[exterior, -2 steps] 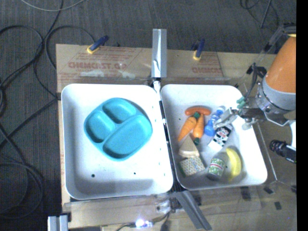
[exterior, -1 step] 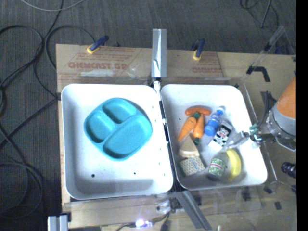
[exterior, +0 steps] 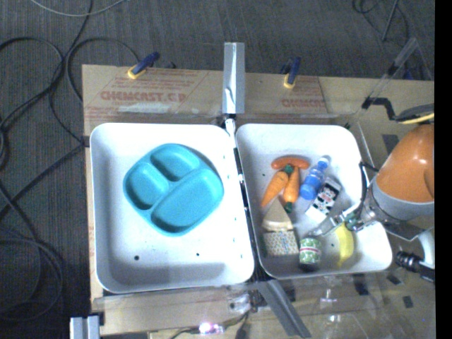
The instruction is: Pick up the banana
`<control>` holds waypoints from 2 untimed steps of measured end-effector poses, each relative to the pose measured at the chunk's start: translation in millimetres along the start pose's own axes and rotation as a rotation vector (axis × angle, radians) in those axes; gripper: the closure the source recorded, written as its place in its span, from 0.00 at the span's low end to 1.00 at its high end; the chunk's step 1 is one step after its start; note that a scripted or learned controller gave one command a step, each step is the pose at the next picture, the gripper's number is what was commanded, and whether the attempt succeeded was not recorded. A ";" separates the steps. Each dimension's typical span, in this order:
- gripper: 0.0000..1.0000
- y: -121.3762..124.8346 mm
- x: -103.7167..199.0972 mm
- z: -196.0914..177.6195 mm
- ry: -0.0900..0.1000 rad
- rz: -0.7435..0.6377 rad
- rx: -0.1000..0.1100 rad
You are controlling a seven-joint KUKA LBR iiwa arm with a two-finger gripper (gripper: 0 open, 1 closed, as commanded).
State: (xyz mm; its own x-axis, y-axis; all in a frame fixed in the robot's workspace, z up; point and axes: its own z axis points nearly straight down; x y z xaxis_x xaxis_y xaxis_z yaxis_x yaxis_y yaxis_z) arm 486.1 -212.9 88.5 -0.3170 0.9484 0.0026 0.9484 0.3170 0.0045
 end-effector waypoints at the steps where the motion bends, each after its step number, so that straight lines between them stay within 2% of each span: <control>1: 1.00 2.3 0.4 -8.6 -0.002 -0.001 -0.004; 2: 1.00 25.8 86.7 -84.6 0.001 0.141 0.011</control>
